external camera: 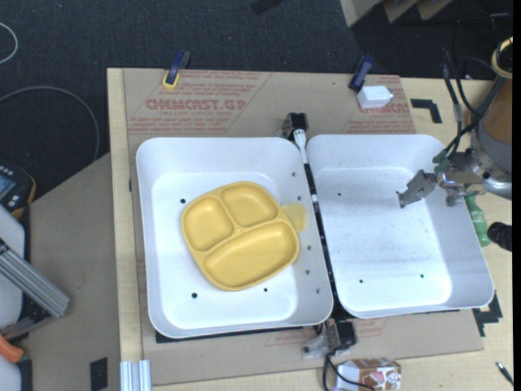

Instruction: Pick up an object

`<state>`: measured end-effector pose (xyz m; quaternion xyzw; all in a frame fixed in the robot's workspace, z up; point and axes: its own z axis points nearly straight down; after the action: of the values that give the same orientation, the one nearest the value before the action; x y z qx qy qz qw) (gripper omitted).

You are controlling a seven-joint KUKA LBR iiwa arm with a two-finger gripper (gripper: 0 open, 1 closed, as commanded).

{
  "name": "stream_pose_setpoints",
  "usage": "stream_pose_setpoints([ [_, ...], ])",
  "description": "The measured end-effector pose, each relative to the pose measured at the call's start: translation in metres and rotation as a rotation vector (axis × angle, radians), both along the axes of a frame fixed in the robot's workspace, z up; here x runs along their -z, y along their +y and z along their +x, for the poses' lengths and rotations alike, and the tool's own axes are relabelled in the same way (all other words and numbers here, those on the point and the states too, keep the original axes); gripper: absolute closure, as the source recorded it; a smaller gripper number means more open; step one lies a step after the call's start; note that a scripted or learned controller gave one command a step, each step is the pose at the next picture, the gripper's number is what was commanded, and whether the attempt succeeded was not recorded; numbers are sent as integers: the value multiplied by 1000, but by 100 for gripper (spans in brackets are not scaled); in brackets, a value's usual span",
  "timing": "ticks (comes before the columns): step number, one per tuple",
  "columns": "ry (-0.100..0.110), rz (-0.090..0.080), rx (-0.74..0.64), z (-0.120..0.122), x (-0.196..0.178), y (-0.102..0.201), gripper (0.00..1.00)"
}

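Here, we look down at a slant on a bench with two shallow white bins side by side; all places below are given from the divided plate.

Divided plate [239, 234]: a yellow plastic plate with three compartments, two small ones toward the far side and one large one toward the near side. We see it lying flat in the middle of the left bin [163, 169], turned a little askew to the bin's walls.

Yellow scrap [294, 216]: a small pale yellow piece just beside the plate's right edge, between the plate and the bin wall. We cannot tell whether it touches the plate.

Right bin [391, 300]: to the right of the plate, across the dark seam where the two bins meet; its floor is speckled with small dark marks.

Gripper [411, 191]: well apart from the plate, over the far right part of the right bin. Its grey fingers point left toward the plate. We cannot tell how wide they stand, and we see nothing between them.

Arm [495, 133]: further right than the gripper, grey with an orange band, at the picture's right edge.

Cardboard sheet [244, 100]: under both bins, with red printing beyond the plate's far side.

Clamps [174, 69]: on the cardboard's far edge, well beyond the plate.
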<state>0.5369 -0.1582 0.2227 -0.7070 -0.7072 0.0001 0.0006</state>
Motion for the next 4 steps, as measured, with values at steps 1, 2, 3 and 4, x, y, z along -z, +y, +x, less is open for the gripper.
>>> stream_pose_setpoints([
  [1,-14,1,-9,-55,-117,78,0],
  [2,-5,-2,-2,-54,-120,74,100],
  [3,3,2,-8,-58,-103,141,100],
  [4,1,1,-10,-58,-102,216,100],
])
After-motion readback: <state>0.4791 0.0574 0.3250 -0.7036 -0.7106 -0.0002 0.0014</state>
